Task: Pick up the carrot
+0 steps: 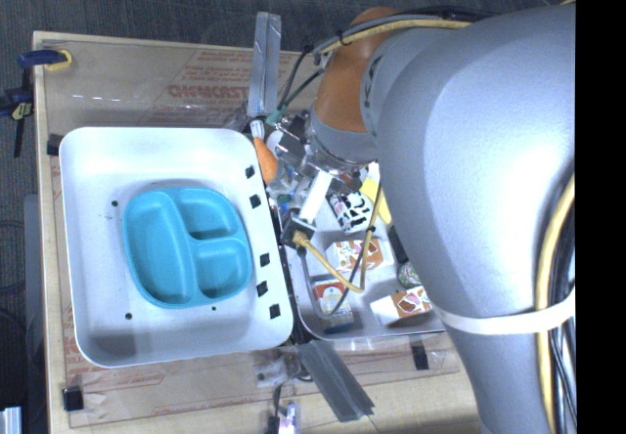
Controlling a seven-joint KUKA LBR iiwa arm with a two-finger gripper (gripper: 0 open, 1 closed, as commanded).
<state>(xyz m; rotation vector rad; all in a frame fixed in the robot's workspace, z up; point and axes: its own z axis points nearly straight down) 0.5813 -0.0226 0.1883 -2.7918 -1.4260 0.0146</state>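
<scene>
The carrot (264, 160) lies at the bins' dividing edge beside the claw (293, 178), whose grip I cannot tell, so it should descend centred over it.

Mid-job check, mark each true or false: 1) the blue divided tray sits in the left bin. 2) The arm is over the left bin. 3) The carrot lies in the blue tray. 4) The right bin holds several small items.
1) True: the blue tray sits in the left bin.
2) False: the arm is over the right bin.
3) False: an orange piece, likely the carrot, shows at the bins' divider by the gripper.
4) True: small items lie there.
</scene>
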